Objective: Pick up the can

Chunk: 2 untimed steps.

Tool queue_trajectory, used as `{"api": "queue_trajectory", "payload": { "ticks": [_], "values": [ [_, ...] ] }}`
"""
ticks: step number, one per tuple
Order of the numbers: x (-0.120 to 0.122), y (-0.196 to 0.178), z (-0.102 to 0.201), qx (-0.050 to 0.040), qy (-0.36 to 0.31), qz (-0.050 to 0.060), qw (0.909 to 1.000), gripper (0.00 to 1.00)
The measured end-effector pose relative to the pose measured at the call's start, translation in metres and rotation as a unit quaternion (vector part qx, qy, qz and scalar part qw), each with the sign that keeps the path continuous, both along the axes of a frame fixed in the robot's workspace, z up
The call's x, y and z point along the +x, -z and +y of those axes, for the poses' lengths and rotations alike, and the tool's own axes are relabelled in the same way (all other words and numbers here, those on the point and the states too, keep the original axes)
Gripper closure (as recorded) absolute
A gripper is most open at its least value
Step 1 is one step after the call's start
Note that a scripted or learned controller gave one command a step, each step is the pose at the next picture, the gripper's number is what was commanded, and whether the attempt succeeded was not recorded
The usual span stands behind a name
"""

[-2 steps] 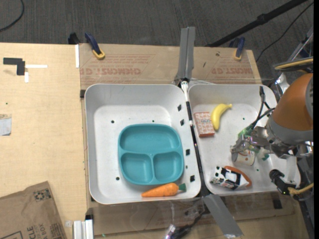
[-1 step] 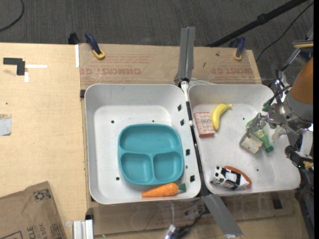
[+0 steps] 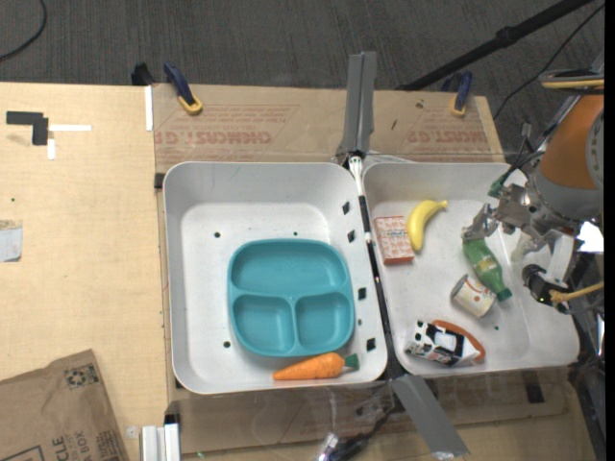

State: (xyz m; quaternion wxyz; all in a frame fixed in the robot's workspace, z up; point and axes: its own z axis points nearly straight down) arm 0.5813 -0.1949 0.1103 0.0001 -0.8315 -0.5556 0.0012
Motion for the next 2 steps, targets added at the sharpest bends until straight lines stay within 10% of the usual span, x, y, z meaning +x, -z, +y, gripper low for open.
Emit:
{"api": "queue_trajectory", "payload": {
  "ticks": [1,2],
  "values": [
    [-0.071,0.02,0.007,0.001,-0.05,0.001,0.9987,0.0],
    [-0.105,0.02,0.033,0.0014,0.053,0.002,0.9986,0.0]
  ]
}}
